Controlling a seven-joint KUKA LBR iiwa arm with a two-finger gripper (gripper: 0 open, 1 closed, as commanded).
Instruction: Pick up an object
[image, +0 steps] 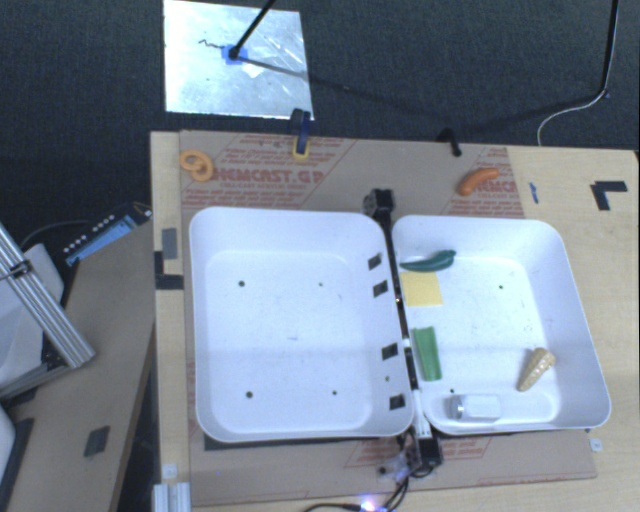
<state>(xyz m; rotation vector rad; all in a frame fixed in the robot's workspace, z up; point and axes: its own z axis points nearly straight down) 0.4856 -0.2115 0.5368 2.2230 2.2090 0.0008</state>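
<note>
Tool opening cannot be told; in the right bin (583, 318), the green block (427, 353) lies lengthwise twelve-to-six o'clock, a yellow square (421, 290) near its twelve.

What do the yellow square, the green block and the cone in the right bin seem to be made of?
Yellow square: flat and matte, probably foam or sponge. Green block: dull, straight-edged, likely foam or soft plastic. Cone: tan with a ridged surface, probably moulded plastic toy food. All guesses from surface look alone.
</note>
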